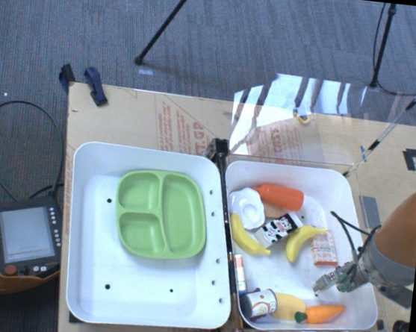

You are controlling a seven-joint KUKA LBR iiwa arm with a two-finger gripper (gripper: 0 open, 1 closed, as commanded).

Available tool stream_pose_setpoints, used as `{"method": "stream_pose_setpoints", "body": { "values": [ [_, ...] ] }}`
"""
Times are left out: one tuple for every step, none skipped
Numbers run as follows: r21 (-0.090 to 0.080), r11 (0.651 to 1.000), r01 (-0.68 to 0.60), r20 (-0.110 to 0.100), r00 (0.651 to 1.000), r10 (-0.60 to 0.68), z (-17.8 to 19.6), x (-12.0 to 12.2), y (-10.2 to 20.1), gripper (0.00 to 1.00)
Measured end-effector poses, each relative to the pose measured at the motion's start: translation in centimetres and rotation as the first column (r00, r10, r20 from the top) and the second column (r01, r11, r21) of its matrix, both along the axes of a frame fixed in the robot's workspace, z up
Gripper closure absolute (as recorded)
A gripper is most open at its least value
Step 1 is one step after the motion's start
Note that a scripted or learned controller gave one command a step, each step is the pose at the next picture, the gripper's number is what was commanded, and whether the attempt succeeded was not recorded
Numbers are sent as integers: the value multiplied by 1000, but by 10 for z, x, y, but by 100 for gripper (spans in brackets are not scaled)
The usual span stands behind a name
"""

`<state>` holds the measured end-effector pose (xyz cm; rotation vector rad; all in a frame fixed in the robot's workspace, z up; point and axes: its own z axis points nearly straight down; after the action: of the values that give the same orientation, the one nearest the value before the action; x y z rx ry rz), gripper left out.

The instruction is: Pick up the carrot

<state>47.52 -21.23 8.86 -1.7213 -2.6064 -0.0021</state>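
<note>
1. The small orange carrot with a green leafy end (321, 313) is seen lying flat in the right white bin (356, 189), near its front right corner – not yet lifted, so the pick is judged to be undone.
2. The grey arm with its orange band (401, 245) is seen reaching in from the right, and the metal two-finger hand (331, 281) is held low over the bin, just above and slightly behind the carrot in the view.
3. No contact between the hand and the carrot can be made out; a small gap of white bin floor is visible between them.
4. Whether the hand is spread or closed cannot be told – its tips are too small and blurred.
5. The carrot is flanked on its left by a yellow rounded toy (288, 306), touching or nearly so, which may crowd a grasp from that side.
6. What is left, as judged here: the hand is to be brought down onto the carrot, closed on it, and raised.
7. The green divided plate (161, 214) in the left white bin (85, 184) is well apart from all of this.
</note>
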Motion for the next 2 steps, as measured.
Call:
{"method": "stream_pose_setpoints", "body": {
  "values": [
    [0,1000,2,0,1000,-2,0,0,0,0],
    [4,1000,6,-5,1000,-6,5,0,-1,100]
  ]
}}
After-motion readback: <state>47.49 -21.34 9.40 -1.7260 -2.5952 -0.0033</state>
